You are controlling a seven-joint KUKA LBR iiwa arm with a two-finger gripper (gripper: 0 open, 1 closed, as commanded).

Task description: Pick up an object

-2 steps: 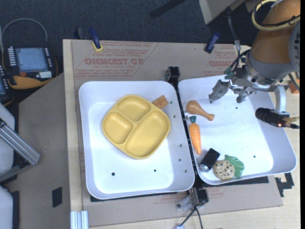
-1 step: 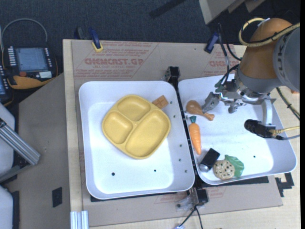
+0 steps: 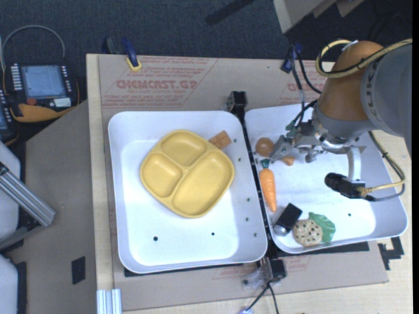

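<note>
Far left of the frame there's a pendant (image 3: 40, 84) with a small screen, sitting off the surface (image 3: 98, 175). On the surface, the left bin (image 3: 124, 195) has a yellow divided plate (image 3: 188, 173) lying flat in its upper middle, and a small brown block (image 3: 220, 139) is touching the plate's upper right edge.

Moving right into the right bin (image 3: 386, 221): a brown ball (image 3: 264, 146) sits near the bin's upper left corner, and an orange carrot (image 3: 268, 188) lies just below it, running top to bottom along the left wall. Lower down there's a black block (image 3: 287, 217), and just beside it a cookie (image 3: 306, 232) with a green leafy thing (image 3: 323, 224) touching its right side, all near the bottom edge.

The arm (image 3: 366, 90) comes in from the upper right, and the hand (image 3: 296, 150) hangs low over the upper part of the right bin, just right of the ball. Can't tell whether its jaws are apart or together, there's too much clutter around them, and nothing visible between them.
</note>
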